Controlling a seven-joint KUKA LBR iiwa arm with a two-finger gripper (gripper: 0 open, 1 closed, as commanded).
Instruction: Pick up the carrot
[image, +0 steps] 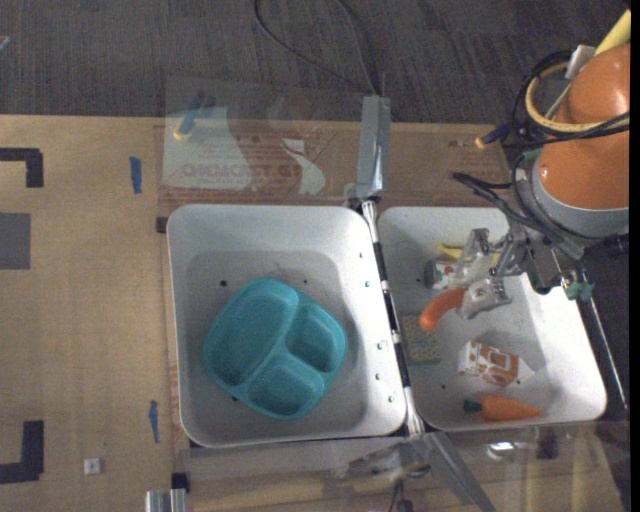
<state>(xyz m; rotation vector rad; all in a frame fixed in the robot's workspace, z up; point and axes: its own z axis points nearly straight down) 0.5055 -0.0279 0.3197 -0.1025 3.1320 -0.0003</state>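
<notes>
The end effector (478, 290) seems closed on an orange piece (440, 308); the carrot (503, 407) lies near, beside a carton (490, 363).

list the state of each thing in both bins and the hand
teal three-compartment plastic plate: flat in the left white bin, tilted diagonally
orange carrot with green top: lying flat near the right white bin's front edge
orange-patterned white packet: lying flat
hand: down in the right bin by an orange piece

I look down on a pale wooden bench (80, 330) marked with black tape corners (22, 167) and blue tape strips (135, 175). Beyond its far edge lies dark carpet (150, 45), crossed by a black cable (310, 50).
</notes>
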